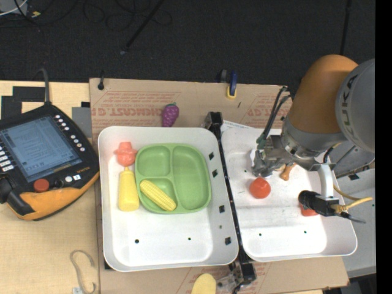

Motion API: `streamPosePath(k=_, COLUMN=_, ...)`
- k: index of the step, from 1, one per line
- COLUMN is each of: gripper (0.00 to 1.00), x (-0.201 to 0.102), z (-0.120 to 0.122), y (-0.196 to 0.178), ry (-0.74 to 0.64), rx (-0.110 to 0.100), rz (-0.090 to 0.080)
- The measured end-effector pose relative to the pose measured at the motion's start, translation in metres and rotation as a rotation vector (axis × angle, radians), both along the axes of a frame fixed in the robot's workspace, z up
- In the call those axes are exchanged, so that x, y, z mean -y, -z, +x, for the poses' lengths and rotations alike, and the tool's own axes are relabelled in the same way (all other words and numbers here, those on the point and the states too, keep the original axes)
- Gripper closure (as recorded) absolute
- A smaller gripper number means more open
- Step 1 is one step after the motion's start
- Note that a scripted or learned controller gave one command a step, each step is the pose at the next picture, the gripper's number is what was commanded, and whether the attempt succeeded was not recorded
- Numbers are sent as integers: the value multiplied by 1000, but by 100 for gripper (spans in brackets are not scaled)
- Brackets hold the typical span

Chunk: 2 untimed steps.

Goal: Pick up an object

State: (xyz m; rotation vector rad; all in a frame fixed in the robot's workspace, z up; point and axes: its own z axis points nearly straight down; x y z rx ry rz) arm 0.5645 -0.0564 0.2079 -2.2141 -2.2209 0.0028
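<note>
Above the right white bin (294,244), the grey-and-orange arm (324,103) lowers its gripper (262,167) just over one red tomato-like toy (260,188), which lies free on the bin floor; whether the gripper is spread or closed cannot be told from this angle. Two more small items share that bin: an orange piece (286,173) beside the wrist and a red piece (308,209) partly hidden behind a black fitting (313,201). One green divided plate (174,176) sits in the left white bin (159,244), holding one yellow corn cob (158,195) in its lower compartment. Touching the plate's left rim are one yellow bottle (127,190) and one pink toy (125,154). One purple toy (170,114) rests on cardboard behind the bins, one yellow object (204,283) lies in front, and a control pendant (43,155) sits well left.
</note>
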Motion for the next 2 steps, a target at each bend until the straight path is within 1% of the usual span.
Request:
streamPosePath(k=1, gripper=100, x=-45, z=-3, y=-4, ry=0, rx=1, rz=0)
streamPosePath(k=2, gripper=100, x=-85, z=-13, y=-14, ry=1, rx=1, rz=-1)
